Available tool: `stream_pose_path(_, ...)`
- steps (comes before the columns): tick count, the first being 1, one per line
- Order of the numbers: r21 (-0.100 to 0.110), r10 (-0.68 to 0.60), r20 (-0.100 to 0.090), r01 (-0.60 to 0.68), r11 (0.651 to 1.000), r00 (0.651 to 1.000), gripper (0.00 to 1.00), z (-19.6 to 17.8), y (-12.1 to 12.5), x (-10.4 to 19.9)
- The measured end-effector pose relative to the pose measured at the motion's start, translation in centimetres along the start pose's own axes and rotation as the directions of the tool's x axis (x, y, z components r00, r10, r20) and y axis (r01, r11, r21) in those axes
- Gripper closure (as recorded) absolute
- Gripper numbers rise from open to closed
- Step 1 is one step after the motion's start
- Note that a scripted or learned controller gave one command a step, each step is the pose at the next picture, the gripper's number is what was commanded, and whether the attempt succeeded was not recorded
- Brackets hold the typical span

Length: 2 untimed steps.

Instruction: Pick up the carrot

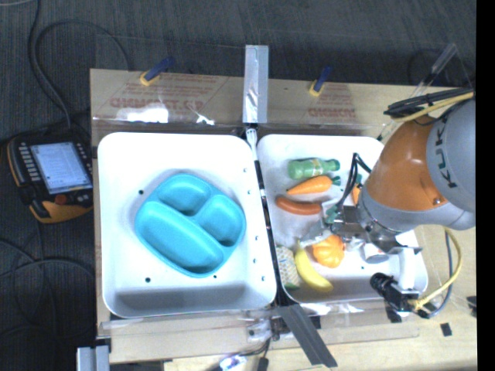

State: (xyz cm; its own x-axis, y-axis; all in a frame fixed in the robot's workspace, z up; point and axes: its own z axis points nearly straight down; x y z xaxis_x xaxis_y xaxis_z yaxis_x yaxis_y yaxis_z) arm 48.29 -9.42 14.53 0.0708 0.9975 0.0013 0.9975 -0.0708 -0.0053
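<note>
Carrot (310,185) is lying in the right bin (402,280), toward that bin's far edge and nearer its left wall, its long axis running roughly left to right across the bin with the leafy end pointing right and slightly away. Just beyond it, a green bottle (313,165) is lying parallel, and just in front of it a red sausage (298,205) is lying almost touching. From the camera view, the gripper (338,224) is hanging over the middle of the same bin, at the end of the arm (418,180) that is reaching in from the right edge of the counter. The carrot is lying up and to the left of the gripper, close by, toward the far edge. Directly under or beside the gripper an orange pepper-like toy (329,250) is sitting, with a banana (308,270) near the bin's front left corner. Whether the gripper is open, or has hold of anything, I cannot tell from here. Judging by this, the coming move is calling for a short shift toward the far-left, with the jaws turning to close across the carrot's narrow width. The left bin (124,284) is holding a blue divided tray (189,222).
</note>
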Motion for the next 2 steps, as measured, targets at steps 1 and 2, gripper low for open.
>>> stream_pose_path(1, -0.003, -0.228, 0.001, 0.228, 0.974, 0.974, 0.00, -2.9, 5.6, -1.1)
stream_pose_path(2, -0.003, -0.196, 0.001, 0.196, 0.981, 0.981, 0.00, -2.1, 11.4, -1.6)
